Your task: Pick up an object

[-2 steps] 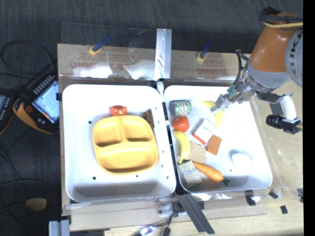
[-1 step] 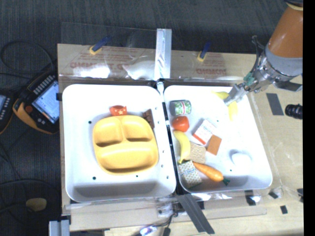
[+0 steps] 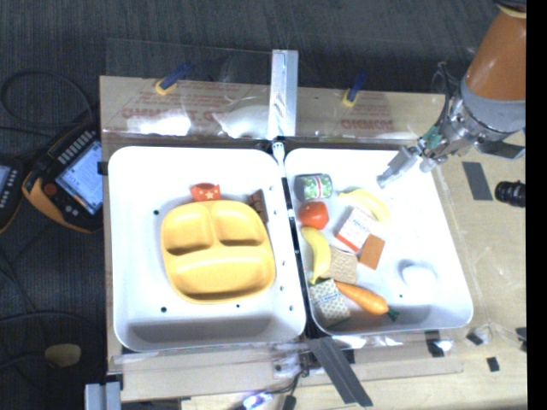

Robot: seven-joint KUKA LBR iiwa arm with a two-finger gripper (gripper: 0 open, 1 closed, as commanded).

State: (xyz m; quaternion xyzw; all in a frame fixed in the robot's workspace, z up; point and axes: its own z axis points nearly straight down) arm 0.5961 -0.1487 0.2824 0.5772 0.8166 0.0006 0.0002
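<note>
Hangs above the right bin (image 3: 444,254), gripper (image 3: 395,172) empty and too small to tell whether parted, near the back wall, well placed for the pile along the divider: can (image 3: 314,185), tomato (image 3: 314,214), banana (image 3: 316,253), carrot (image 3: 363,297).

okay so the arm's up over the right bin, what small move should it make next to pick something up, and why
Probably lower the tool down and a little left, toward the banana. The tool hangs above the right bin near its far edge with nothing between its fingers, and that banana lies closest, with bare bin floor on its right side.
</note>
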